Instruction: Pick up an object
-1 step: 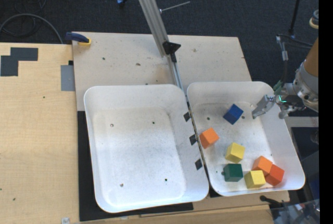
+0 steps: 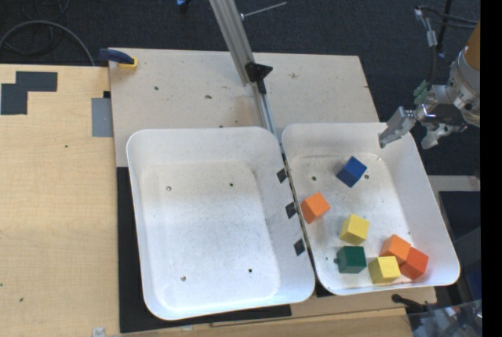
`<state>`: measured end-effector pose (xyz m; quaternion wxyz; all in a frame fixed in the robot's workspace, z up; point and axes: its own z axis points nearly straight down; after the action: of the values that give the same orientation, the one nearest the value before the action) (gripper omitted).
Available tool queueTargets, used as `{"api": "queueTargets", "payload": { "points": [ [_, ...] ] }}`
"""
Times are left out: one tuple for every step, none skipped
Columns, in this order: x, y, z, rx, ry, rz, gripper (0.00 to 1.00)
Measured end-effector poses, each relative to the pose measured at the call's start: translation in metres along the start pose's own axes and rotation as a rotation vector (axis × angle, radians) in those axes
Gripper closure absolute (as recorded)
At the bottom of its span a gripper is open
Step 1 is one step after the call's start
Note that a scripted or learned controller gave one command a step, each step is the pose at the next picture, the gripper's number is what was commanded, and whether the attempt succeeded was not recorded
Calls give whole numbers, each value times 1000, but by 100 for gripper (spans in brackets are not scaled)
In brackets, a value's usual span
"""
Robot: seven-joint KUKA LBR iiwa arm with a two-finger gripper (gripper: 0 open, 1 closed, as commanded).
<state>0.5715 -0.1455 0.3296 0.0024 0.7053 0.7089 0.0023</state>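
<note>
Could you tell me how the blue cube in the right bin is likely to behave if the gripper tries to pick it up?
The blue cube looks rigid with flat faces, so it should probably slide rather than roll. It sits apart from the orange cube, so fingers likely have room. It appears turned cornerwise, so a misaligned gripper might twist it.

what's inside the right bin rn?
Right bin holds seven cubes: blue, orange, yellow, green, plus a touching cluster of yellow, orange, red-orange. Anything beneath the cluster is hidden.
</note>
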Motion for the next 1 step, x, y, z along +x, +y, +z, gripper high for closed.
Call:
{"api": "queueTargets", "payload": {
  "points": [
    [44,71,77,12,2,0,0]
  ]
}}
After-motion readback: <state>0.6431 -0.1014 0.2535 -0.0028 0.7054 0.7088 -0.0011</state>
